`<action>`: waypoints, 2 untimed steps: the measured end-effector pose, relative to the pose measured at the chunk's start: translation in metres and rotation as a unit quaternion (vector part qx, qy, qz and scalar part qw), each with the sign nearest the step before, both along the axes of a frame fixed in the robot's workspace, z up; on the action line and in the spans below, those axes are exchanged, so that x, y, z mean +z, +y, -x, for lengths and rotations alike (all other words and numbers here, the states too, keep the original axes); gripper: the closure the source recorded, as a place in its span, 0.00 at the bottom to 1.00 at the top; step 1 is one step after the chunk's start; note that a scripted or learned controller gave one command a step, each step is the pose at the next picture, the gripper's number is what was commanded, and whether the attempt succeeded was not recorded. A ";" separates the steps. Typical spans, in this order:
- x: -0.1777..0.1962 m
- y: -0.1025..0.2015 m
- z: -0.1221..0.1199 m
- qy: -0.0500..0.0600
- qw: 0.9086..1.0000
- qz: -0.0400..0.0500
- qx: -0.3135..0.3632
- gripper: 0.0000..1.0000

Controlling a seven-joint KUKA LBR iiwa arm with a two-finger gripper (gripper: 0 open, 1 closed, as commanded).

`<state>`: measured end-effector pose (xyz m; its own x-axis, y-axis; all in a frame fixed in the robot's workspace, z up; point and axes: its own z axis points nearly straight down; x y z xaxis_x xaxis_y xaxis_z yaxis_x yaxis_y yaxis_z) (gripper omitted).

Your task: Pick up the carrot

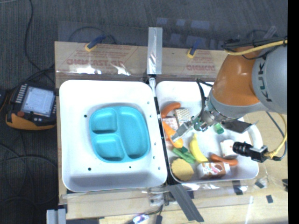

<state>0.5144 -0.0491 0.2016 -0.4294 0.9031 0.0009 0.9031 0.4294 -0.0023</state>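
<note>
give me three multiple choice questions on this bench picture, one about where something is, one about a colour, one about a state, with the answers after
1. Where does the tray lie? A left bin B right bin C on the floor
2. What colour is the tray? A red B blue C black
3. Where is the gripper? A outside both bins B over the left bin C over the right bin

Answers: 1 A, it sits inside the left bin. 2 B, it is light blue. 3 C, it hangs over the right bin, above the banana and other toy food.
</note>
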 end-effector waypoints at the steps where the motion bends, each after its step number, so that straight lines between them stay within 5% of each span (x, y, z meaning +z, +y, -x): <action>1: -0.019 0.024 -0.029 0.000 1.000 0.000 0.006 0.00; 2: -0.019 0.044 0.012 0.001 1.000 -0.001 -0.024 0.00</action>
